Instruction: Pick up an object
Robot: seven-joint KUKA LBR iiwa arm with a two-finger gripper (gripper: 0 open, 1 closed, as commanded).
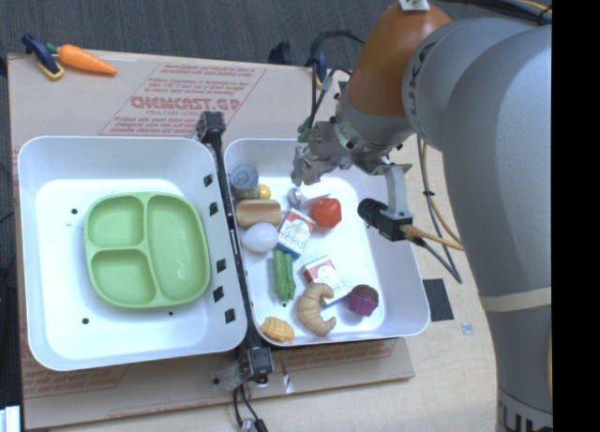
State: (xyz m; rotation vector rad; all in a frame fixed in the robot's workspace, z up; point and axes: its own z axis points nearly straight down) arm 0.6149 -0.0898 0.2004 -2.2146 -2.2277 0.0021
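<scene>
- Hanging over the far end of the right bin (403, 313), the pincer (302, 179) sits just above the toy food; whether it is open or closed cannot be told.
- Just beneath it lie a red tomato (325, 212), a hot dog (258, 211) and a white egg (260, 236).
- Nearer the bin's front edge lie a croissant (316, 309) and a green cucumber (283, 274).
- The left bin (42, 327) holds a green divided plate (146, 249).

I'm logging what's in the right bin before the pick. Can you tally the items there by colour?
Red: 1, tomato
Green: 1, cucumber
White: 1, egg
Grey: 1, can
Purple: 1, plum-like fruit
Tan or yellow: 3, hot dog, croissant, corn
Red-and-white cartons: 2
Total: 10
</scene>
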